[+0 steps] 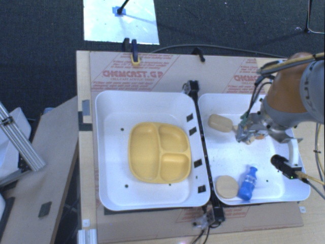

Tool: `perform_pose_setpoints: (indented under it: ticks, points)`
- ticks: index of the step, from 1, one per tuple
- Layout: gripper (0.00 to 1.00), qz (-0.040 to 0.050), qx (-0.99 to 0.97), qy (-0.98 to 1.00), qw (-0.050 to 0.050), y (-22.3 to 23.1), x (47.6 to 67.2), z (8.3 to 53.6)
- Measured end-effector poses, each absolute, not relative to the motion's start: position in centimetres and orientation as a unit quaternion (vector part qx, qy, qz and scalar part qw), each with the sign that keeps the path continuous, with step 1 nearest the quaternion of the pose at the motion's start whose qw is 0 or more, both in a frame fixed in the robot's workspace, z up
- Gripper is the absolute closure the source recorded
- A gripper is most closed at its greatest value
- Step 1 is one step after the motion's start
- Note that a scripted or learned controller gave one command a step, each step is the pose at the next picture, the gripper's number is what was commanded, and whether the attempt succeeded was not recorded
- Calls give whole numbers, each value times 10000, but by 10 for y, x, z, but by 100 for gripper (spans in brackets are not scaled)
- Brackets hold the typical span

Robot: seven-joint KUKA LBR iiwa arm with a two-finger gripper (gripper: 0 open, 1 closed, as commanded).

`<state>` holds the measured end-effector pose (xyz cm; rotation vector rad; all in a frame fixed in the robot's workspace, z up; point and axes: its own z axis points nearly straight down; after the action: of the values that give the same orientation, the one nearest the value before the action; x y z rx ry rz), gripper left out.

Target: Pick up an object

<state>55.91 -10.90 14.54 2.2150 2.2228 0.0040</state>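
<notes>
1. Reach step: gripper [246, 134] sits low in the right bin [284, 187], just beside the tan block [220, 122]; can't tell if jaws are clenched
2. Next it'd need to straddle that block and squeeze

The middle of the right white bin [284, 187] is left open. Its upper left is taken by a tan oval block [220, 122], its lower edge by a round tan disc [227, 186] and a blue plastic bottle [247, 183].
</notes>
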Motion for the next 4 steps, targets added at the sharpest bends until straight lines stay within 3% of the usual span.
perform_pose_setpoints:
  ticks: [2,4]
  points:
    - [100,13,7055,7088,18,-105,558,232]
    - [100,12,7047,7095,11,-9,588,212]
